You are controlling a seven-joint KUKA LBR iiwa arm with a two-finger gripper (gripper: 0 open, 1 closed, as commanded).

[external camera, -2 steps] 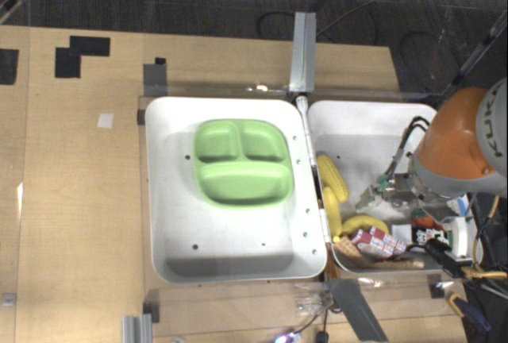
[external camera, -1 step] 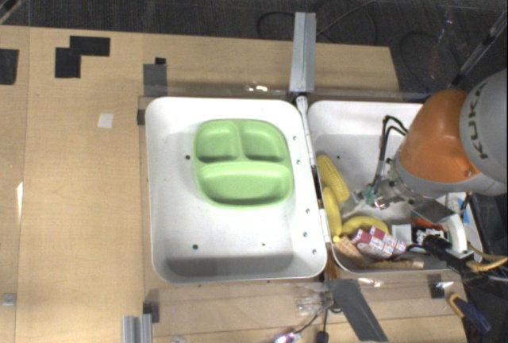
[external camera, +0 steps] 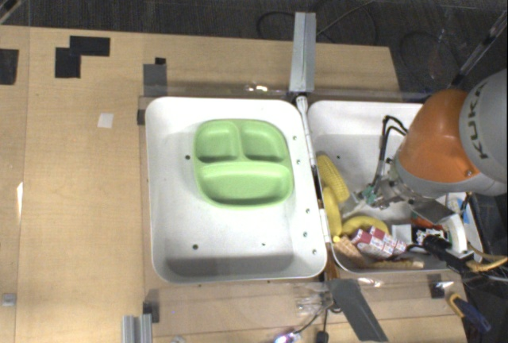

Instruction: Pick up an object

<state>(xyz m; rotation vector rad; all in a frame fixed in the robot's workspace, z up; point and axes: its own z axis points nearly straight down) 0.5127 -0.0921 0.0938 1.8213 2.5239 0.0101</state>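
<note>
The right bin [external camera: 357, 123] holds a yellow corn cob [external camera: 332, 179] along its left wall. A yellow banana [external camera: 359, 224] lies just below the cob, and a red and white packet [external camera: 378, 240] sits near the front edge. My gripper [external camera: 373, 196] hangs low in this bin, just right of the corn cob and directly above the banana. The orange band [external camera: 435, 144] and the grey wrist cover much of the bin's right half. I see nothing lifted off the bin floor.
The left bin [external camera: 171, 238] holds a green divided plate [external camera: 241, 161] in its upper middle. A metal post [external camera: 302, 52] stands at the back between the bins. Cables and hardware [external camera: 444, 242] crowd the right bin's front right corner.
</note>
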